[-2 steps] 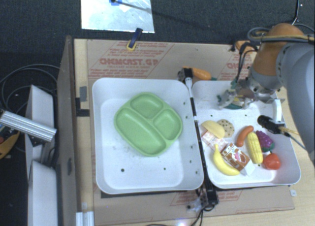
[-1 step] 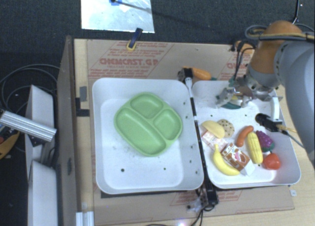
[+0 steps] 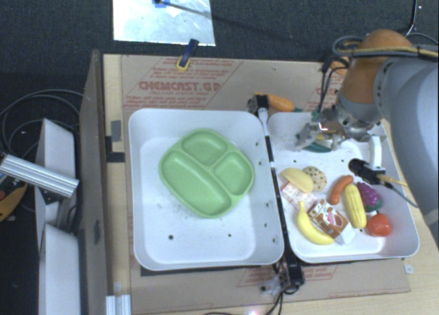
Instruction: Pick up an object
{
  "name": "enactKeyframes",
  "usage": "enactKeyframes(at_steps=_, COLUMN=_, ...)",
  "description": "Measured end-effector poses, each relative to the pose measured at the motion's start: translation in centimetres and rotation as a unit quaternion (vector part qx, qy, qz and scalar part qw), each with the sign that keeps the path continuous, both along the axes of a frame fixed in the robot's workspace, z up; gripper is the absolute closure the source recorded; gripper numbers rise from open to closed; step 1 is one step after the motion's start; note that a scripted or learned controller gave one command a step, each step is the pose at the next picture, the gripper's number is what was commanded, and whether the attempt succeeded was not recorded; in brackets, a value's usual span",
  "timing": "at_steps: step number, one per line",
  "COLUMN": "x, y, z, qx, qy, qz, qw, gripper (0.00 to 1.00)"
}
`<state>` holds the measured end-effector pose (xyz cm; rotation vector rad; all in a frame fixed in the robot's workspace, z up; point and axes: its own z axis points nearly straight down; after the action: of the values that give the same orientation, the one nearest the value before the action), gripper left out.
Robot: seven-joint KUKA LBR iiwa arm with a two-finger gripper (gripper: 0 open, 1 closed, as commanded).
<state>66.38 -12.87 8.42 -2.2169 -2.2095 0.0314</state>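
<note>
Hovering over the right bin's [image 3: 401, 238] far end, your gripper [image 3: 317, 135] sits above a teal object [image 3: 319, 146], which lies just under the jaws; you cannot tell their state. Toward the camera from the jaws lie a cookie [image 3: 315, 177], sausage [image 3: 340, 189], corn cob [image 3: 354, 205] and banana [image 3: 312, 228].

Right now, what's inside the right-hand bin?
The right-hand bin holds toy food: a banana, corn cob, sausage, tomato, cookie and a snack packet. The arm covers the bin's far corner, so anything under it is hidden.
</note>
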Motion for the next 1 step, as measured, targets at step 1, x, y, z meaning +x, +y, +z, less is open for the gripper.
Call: enactKeyframes(at_steps=1, x=-6.48, y=-3.68, z=0.0, qx=0.0025, qy=-0.009, qz=0.0, qw=1.0, gripper=0.0)
